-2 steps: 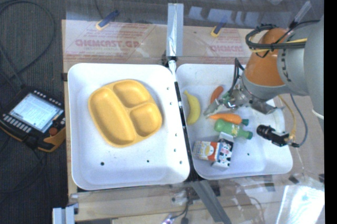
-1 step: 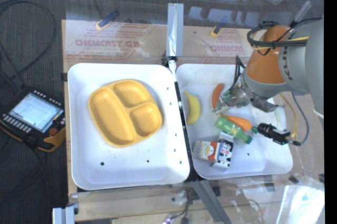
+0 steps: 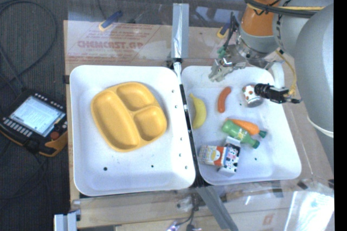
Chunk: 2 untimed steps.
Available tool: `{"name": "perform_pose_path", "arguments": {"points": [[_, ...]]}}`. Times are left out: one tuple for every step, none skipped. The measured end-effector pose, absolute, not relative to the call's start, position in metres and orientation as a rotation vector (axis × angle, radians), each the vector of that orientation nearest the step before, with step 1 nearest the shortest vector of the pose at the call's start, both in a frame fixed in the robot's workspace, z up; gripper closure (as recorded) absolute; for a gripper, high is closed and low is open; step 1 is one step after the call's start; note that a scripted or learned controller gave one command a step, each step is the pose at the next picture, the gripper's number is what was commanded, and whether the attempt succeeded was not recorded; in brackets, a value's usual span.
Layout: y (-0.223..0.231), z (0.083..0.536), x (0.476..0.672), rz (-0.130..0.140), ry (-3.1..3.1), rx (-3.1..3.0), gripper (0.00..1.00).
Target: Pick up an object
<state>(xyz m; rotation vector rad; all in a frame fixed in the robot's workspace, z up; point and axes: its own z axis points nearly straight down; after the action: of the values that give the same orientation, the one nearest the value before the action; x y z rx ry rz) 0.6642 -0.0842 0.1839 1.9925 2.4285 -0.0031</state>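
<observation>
On my left the yellow tray fills one bin. The banana and sausage lie rightward; my end effector hangs open above, empty. I should drop straight, straddling the sausage.

Two white bins sit side by side on the counter. The left bin holds a yellow divided tray. In the right bin, a banana lies at the left wall, a small red sausage just right of it, and an orange carrot rests across a green bottle. Two small cartons lie at the near side. The arm's gripper hangs over the far left corner of the right bin, with nothing in its jaws.
</observation>
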Motion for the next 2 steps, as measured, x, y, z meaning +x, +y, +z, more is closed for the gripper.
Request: {"name": "perform_pose_path", "arguments": {"points": [[-0.085,0.184,0.664,-0.005,2.428,1.993,0.00],[-0.112,0.093,0.622,0.002,2.519,1.878,0.00]]}}
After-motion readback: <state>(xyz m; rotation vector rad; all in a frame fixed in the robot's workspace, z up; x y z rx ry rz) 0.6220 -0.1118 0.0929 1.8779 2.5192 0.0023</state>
